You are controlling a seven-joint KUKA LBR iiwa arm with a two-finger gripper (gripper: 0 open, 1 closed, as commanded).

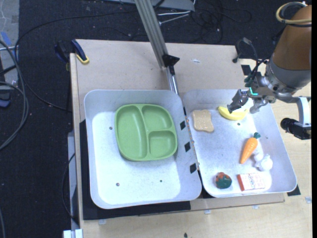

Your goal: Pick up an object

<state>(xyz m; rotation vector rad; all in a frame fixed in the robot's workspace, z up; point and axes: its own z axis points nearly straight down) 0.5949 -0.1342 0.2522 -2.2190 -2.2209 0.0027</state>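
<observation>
Gripper (241, 102): over the right bin (282, 148), at its far edge; fingers too dark and small to tell apart or together.
Banana (233, 114): just beneath and beside the gripper, contact unclear.
Bread slice (203, 121): left of banana.
Carrot (248, 149): mid-bin, well apart.
Red-and-white carton (253, 181): print unreadable.
Green divided plate (146, 132): left bin (99, 182).
</observation>
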